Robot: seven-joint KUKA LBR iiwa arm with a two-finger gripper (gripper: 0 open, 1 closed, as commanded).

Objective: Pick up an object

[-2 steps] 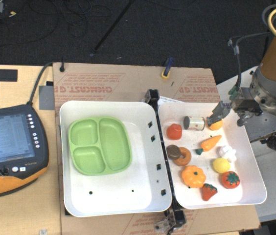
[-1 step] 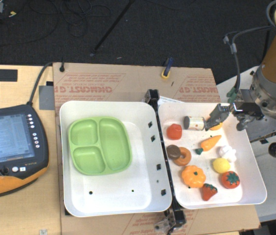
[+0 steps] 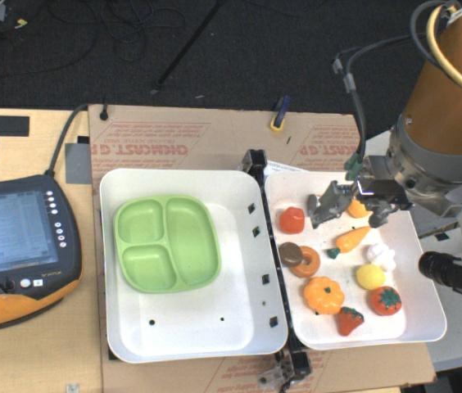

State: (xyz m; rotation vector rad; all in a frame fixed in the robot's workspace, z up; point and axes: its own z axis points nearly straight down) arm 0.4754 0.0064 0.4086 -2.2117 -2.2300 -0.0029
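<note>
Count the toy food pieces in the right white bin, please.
8: red tomato-like piece, brown donut, orange pumpkin, strawberry, red tomato, yellow lemon, carrot, white piece. The hand may hide more.

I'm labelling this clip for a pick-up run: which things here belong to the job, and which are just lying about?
Job:
claw
right bin
red pepper
carrot
donut
pumpkin
lemon
tomato
strawberry

Lying about:
green divided plate
left bin
control pendant

The arm (image 3: 440, 80) is showing a wide orange band, and below this band a grey ring is sitting. Beside the band a grey cable (image 3: 358, 88) is curving. The gripper (image 3: 352, 205) is looking dark grey, with metal parts.
</note>
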